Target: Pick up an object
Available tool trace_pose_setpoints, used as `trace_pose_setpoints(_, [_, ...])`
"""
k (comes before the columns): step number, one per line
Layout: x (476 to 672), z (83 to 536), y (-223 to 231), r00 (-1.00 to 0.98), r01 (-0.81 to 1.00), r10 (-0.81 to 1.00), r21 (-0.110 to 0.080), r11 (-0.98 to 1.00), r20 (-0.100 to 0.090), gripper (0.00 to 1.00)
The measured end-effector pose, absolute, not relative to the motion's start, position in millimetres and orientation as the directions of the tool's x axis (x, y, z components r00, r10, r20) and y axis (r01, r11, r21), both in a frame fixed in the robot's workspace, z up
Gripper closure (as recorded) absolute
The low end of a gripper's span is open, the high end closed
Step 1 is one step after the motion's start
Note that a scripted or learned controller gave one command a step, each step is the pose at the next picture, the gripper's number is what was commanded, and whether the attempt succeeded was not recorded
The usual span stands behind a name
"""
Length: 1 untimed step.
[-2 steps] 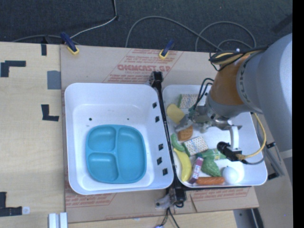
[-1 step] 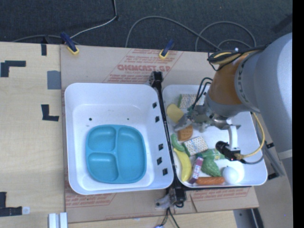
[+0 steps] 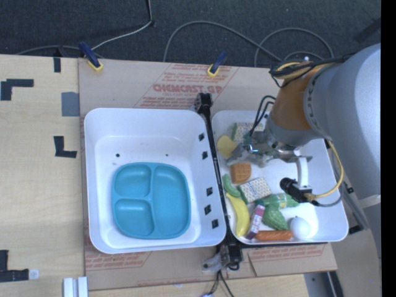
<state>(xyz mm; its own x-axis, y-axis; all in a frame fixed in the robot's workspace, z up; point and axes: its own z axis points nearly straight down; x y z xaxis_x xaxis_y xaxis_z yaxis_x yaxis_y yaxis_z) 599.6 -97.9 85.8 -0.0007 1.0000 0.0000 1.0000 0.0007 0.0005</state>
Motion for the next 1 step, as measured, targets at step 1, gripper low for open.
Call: trace_pose_setpoints(1, [583.2,86.3,-97.7,-0.001,1.0,1.0,0.005,0.001,-0.003,0.0])
